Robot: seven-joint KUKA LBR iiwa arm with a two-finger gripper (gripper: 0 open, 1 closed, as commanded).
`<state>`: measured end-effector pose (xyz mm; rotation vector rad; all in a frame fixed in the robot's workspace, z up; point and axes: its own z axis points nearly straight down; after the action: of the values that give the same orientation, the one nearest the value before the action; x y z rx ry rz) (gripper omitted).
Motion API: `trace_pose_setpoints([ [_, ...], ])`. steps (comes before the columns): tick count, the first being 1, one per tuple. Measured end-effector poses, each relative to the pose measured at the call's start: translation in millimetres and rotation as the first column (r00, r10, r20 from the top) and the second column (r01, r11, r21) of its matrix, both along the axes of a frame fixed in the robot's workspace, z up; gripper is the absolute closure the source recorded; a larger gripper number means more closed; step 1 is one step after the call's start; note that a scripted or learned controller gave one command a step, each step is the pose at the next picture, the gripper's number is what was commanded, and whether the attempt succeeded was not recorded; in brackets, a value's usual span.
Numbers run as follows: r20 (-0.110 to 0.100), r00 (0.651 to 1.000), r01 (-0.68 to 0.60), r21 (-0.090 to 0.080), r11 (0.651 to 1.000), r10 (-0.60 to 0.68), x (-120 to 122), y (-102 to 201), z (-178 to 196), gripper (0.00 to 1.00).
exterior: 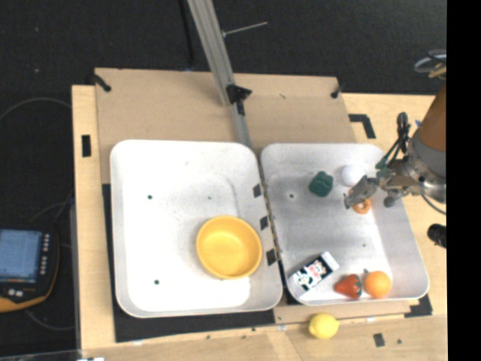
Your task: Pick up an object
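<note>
Several ways I see this going wrong, working from the bottom of the frame up. Lemon (pixel 323 326) sits outside the bins on the surface (pixel 188 104) at the bottom edge, so I rule it out as a target. Inside the right bin (pixel 301 164), bottom corner: orange ball (pixel 377 283) touching a red strawberry-like piece (pixel 346 286), with a black-and-white carton (pixel 315 271) just beside them. That cluster is tight against the bin wall; my worry is a grasp there nudging neighbours or clipping the rim. Yellow bowl (pixel 229 246) in the left bin (pixel 150 171) is wide and round, likely to slip.

Mid-right of frame: the hand (pixel 372 190) hangs low over the right bin, fingers spread apart, nothing between them that I can confirm. A small orange piece (pixel 361 207) lies right under one fingertip; I can't tell if they touch. Risk: closing off-centre just knocks it sideways. Further up, a white ball (pixel 351 174) and a green block (pixel 322 183) sit near each other; the ball would roll if bumped.
</note>
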<state>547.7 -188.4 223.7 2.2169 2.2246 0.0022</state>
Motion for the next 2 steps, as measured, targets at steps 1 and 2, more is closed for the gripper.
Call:
trace_pose_setpoints([
  [1, 0.000, 1.000, 0.001, 0.000, 1.000, -0.001, 0.0, -0.1, 0.1, 0.00],
  [2, -0.005, 1.000, 0.004, -0.002, 1.000, -0.004, -3.4, -10.7, -50.7, 0.00],
])
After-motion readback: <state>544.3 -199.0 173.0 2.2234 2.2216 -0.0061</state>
